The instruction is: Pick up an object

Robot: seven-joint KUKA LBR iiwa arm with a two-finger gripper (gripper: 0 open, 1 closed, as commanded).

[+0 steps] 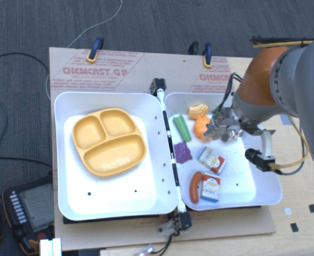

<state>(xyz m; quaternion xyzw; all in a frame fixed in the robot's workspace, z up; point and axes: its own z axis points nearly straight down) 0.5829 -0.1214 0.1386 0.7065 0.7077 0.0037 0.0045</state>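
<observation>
Over the right bin point(264, 193), pincer point(214, 133) low beside the orange toy point(202, 127), grip unreadable.

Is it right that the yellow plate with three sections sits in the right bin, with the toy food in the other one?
Not quite. The camera view shows the yellow three-section plastic plate in the left white bin; the toy food lies in the other, the right white bin.
</observation>
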